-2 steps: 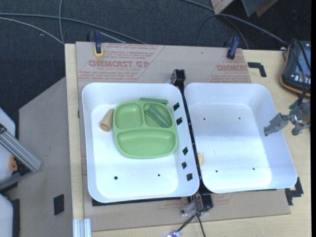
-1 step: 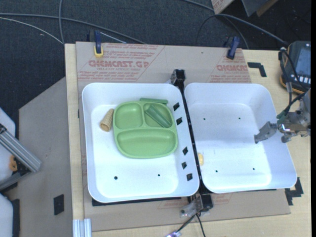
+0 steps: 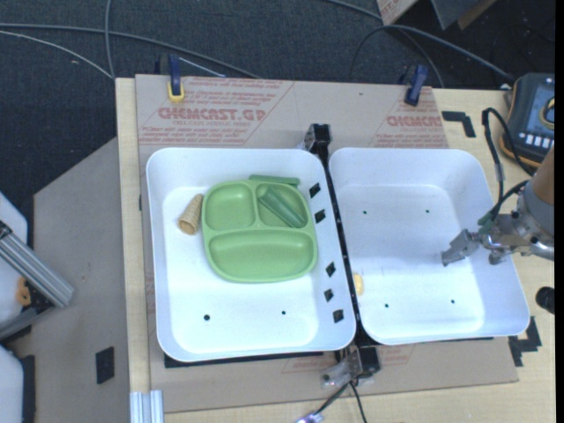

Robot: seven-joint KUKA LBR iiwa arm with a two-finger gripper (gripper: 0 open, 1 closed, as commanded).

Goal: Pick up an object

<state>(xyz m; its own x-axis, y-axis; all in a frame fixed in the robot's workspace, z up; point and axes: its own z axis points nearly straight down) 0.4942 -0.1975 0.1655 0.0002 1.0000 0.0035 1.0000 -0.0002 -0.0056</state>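
Objects for picking all lie in the left bin: we note a green divided plate near its centre, a darker green piece lying in the plate's upper right compartment, and another flat green piece just past the plate's far rim. A small tan cone lies on the bin floor just beside the plate's left edge, apparently touching it. A small yellow-orange item sits at the divider between the bins, at the right bin's left wall. The end effector hangs over the right side of the right bin, reaching in from the right, well apart from the plate and cone. We see nothing between its fingers; whether they are spread or closed we cannot tell. Blue clamps grip the worktop's far edge.
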